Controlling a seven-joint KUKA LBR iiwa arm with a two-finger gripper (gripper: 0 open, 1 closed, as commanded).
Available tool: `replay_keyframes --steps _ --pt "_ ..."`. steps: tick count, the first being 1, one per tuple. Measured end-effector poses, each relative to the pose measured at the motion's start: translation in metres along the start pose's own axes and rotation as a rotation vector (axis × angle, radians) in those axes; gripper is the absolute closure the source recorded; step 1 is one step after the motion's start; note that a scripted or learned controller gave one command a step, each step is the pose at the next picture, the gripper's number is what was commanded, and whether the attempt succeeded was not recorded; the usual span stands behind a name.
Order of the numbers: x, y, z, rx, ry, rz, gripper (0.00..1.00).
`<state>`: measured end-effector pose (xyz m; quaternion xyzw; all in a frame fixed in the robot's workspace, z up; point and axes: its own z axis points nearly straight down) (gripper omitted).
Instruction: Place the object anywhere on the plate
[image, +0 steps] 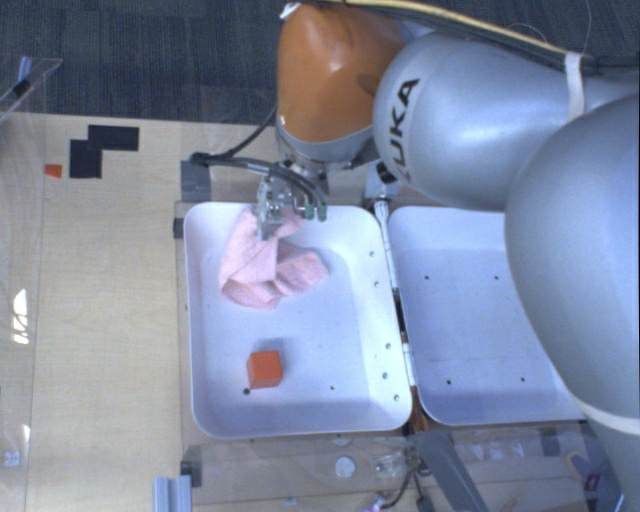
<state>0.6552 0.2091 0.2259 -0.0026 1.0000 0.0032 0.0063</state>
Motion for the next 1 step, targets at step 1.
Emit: replay_keyframes --steps 1 --pt "-0.0002 -0.0002 -0.0004 0.000 0.000 0.001 0.00"
